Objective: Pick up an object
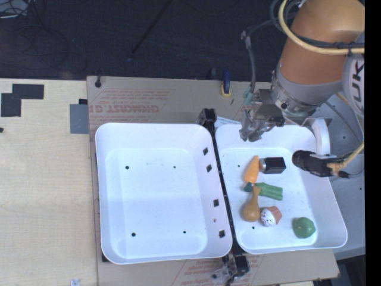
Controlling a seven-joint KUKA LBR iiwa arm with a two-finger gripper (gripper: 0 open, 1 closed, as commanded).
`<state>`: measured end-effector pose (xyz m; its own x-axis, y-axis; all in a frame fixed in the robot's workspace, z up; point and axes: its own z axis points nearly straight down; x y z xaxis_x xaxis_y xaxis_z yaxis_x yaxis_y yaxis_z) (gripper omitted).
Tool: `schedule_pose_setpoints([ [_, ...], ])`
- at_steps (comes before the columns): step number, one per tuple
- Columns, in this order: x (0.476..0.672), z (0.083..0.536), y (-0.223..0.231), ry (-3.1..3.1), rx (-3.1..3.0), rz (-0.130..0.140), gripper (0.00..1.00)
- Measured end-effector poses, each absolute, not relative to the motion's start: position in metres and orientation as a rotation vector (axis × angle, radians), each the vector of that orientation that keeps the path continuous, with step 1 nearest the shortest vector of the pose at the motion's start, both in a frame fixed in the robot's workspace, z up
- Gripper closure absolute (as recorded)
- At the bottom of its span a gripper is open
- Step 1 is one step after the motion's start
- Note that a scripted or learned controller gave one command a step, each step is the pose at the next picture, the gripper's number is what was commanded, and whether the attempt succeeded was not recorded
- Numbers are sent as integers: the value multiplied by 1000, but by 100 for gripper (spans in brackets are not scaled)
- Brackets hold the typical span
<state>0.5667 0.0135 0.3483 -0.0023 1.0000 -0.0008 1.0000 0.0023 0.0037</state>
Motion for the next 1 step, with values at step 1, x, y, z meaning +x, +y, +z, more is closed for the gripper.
schedule_pose_setpoints([
  [1, 513, 354, 48, 2229, 2220, -4, 100],
])
